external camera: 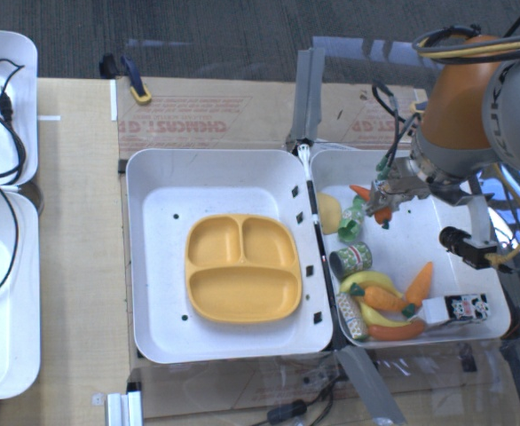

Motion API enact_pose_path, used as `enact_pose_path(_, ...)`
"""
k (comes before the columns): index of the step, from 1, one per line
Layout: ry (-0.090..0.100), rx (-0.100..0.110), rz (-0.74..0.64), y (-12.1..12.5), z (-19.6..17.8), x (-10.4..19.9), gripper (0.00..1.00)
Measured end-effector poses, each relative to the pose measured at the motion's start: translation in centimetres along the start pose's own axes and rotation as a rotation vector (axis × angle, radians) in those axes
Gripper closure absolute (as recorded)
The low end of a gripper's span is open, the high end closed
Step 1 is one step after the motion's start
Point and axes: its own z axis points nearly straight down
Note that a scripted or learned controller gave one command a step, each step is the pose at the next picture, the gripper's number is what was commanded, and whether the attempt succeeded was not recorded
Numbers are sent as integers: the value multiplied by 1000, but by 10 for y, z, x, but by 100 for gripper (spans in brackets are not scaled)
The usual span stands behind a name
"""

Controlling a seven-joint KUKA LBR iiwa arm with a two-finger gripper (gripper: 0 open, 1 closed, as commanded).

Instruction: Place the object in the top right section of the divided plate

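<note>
Bins first: the left bin (145, 238) carries the yellow divided plate (242, 269) near its middle, and all three of its sections look bare, so nothing is placed yet. The right bin (495, 322) holds the clutter I am picking from. My arm (464, 96) hangs over that bin's far edge, and my gripper (386, 201) sits low near its far left corner, right at a small carrot (362, 191) with a green-leafed thing just below it. Whether I am clamped on the carrot or merely beside it, I cannot tell. Smaller items lie toward the near edge: a banana (371, 282), two more carrots (420, 282), a green can (353, 257), a white carton (455, 308). By my judgement the grasp is unconfirmed; lift, carry and release into the plate's top right section (269, 238) all remain.
</note>
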Motion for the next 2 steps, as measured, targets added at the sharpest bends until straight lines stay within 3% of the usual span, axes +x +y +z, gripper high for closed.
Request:
enact_pose_path(1,1,0,-146,-10,0,42,100)
enact_pose_path(2,0,0,-336,-40,0,119,100)
